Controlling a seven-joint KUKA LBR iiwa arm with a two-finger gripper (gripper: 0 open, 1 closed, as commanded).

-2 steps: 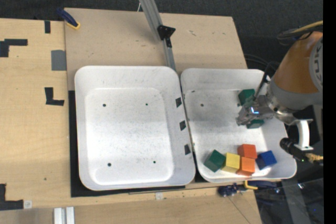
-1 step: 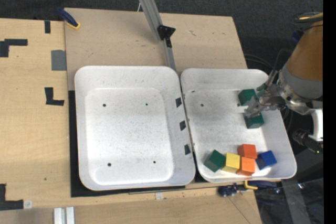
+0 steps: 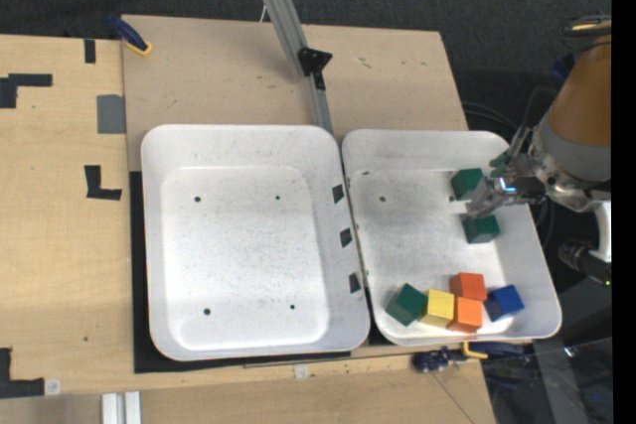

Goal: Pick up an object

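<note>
My gripper hangs low over the right side of the right bin, at the end of the grey arm with its orange band. A dark green block lies just to its upper left, touching or nearly so. A second dark green block sits just below the gripper. Along the bin's front edge lies a cluster: a green block, a yellow block, two orange blocks and a blue block. No block is lifted off the bin floor.
The left bin stands beside the right one. A slanted metal pole crosses the bench behind the bins. A small blue and yellow tool lies at the back left, and a blue clamp at the front edge.
</note>
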